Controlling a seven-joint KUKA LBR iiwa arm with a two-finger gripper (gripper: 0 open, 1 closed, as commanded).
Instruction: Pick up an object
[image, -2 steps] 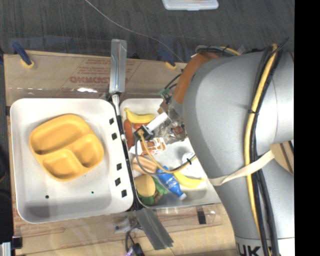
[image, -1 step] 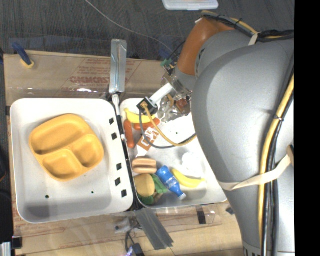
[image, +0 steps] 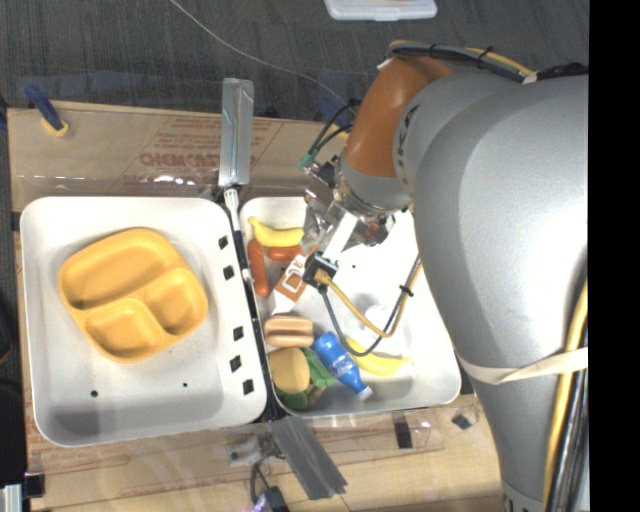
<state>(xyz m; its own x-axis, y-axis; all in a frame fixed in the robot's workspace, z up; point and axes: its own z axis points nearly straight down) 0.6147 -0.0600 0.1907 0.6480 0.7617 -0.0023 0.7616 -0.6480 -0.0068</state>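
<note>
Because the wrist hides them from my seat, I cannot tell whether the jaws are spread or pressed together.

1. Gripper: low inside the right bin, just above and right of the small orange-and-white block. I cannot make out any contact.
2. Small orange-and-white block: my reference point, near the right bin's left wall.
3. Red sausage: just left of the block, lying lengthwise along the wall.
4. Banana: above the block, beside the sausage's far end.
5. Hot dog in a bun: just below the block.
6. Burger: further below the block, past the hot dog.
7. Blue bottle: below and right of the block, tilted, beside the burger.
8. Second banana: below and well right of the block, just beyond the bottle.
9. Yellow divided tray: well left of the block, in the left bin.
</note>
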